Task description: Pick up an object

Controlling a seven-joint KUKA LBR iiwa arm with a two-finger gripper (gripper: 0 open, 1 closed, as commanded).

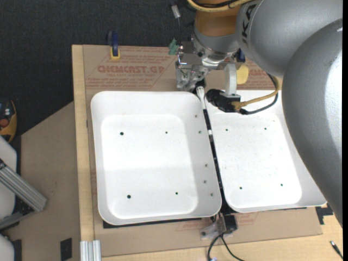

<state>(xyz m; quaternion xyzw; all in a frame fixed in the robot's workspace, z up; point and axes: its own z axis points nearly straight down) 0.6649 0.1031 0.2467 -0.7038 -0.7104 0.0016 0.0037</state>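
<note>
Hovering over the far rim where the 2 shallow white plastic bins (149, 162) are meeting, the metal two-finger tool (190, 79) is hanging; its grip state cannot be told, and no graspable object can be made out.

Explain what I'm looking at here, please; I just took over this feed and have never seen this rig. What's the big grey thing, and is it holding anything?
This is a single camera fixed above a bench, looking down at a slant. The big grey shape on the right is a robot arm reaching in, with an orange band above its wrist. At its tip is the end effector, the two-finger part that grasps things. It sits at the far edge of the bench, near where the two bins meet. From this angle I cannot tell whether it is open or shut, and I see nothing held in it. On the bench, over a brown board with red printing, lie two shallow white bins: the left bin and the right bin, side by side. The small dark dots in them look like marks or holes in the floor, not objects.
</note>
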